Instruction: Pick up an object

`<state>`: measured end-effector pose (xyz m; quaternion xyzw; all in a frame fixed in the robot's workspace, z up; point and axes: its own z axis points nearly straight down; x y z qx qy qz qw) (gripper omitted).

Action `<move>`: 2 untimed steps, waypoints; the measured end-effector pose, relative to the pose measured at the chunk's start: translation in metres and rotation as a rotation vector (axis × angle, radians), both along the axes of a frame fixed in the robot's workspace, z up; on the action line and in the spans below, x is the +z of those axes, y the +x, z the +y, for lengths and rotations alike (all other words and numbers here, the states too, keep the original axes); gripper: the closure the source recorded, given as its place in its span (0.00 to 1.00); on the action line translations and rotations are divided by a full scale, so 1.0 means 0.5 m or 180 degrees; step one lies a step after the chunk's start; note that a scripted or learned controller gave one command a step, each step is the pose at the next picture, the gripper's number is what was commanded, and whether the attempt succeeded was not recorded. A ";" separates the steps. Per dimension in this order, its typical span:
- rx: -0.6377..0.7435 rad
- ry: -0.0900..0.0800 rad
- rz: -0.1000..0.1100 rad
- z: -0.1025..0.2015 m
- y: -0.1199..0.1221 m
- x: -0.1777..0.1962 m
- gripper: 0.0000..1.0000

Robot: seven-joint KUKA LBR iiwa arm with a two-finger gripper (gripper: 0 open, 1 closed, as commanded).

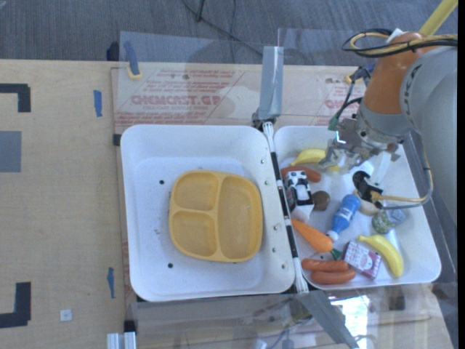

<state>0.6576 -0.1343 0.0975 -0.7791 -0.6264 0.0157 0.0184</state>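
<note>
Arm: the grey arm with its orange band reaches in from the right and hangs over the back part of the right bin point(429, 264).
Gripper: the gripper point(347, 155) sits low over the toys at the back of that bin, its metal head pointing down and toward the left.
Jaws: I cannot tell how they stand; the head and cables hide the tips from above.
Nearest thing: a small banana point(311, 155) lies just beside the gripper, on its left, touching or nearly touching the head.
Long axis: that banana runs roughly left to right, curved, with one end toward the gripper.
Next nearest: a red sausage point(304, 173) lies just in front of the banana, also stretched left to right.
Further off: the blue bottle point(344, 216) stands tilted in the middle of the bin, the carrot point(313, 235) slants beyond it, and a second, bigger banana point(387, 254) lies near the front right corner.
Left bin: the yellow divided plate point(216, 215) rests in the left bin point(142, 217), well apart from the gripper.
Judgement: nothing is seen between the fingers, so no pick is confirmed; a short shift left over the small banana, closing across its narrow width, looks the likeliest try.
</note>
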 end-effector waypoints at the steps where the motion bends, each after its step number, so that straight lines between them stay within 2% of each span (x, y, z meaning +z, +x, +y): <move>1: -0.0562 -0.0046 -0.0149 0.106 0.020 0.308 1.00; 2: -0.0560 -0.0046 -0.0146 0.107 0.020 0.307 0.00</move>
